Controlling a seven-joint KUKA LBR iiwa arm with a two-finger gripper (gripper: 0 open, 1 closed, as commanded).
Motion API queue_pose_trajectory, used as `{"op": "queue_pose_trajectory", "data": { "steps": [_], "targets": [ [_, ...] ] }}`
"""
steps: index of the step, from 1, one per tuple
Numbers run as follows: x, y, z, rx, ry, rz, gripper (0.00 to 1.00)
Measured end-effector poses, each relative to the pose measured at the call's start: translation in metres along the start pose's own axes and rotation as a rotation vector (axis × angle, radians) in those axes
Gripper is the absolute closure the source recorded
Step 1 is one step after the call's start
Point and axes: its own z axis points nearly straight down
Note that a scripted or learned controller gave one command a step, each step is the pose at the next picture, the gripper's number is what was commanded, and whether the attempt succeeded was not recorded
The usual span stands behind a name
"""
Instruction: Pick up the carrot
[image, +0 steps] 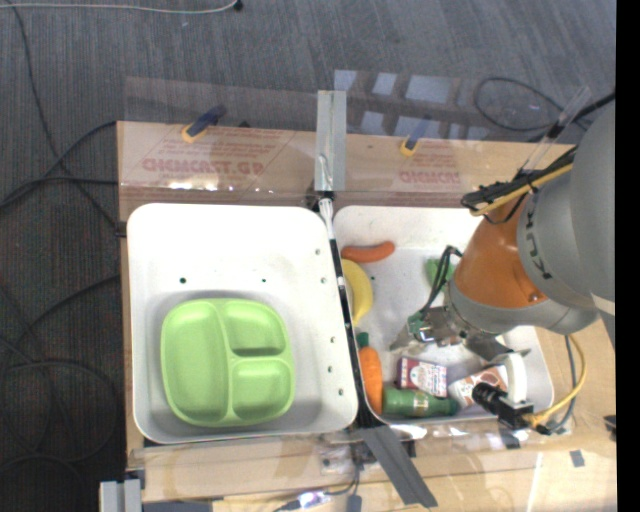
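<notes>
The carrot (371, 377) lies in the right bin (400, 222) against its left wall near the front, orange with a small green top pointing toward the back. My gripper (432, 330) hangs below the orange wrist band over the middle of the right bin. It sits to the right of the carrot and a little behind it, apart from it. Nothing shows held in it.
A yellow banana (358, 290) and an orange-red sausage-shaped piece (367, 252) lie behind the carrot. A green bottle (414, 403), a maroon carton (422, 376) and a white bottle (490, 384) crowd the front right. The left bin (220, 235) holds a green divided plate (228, 360).
</notes>
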Motion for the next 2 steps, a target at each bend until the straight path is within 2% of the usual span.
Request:
{"op": "queue_pose_trajectory", "data": {
  "steps": [1,2],
  "targets": [
    [-0.0034,-0.0147,-0.0020,-0.019,-0.001,-0.260,1.00],
    [0.0014,-0.0165,-0.0007,-0.008,0.011,0.105,1.00]
  ]
}}
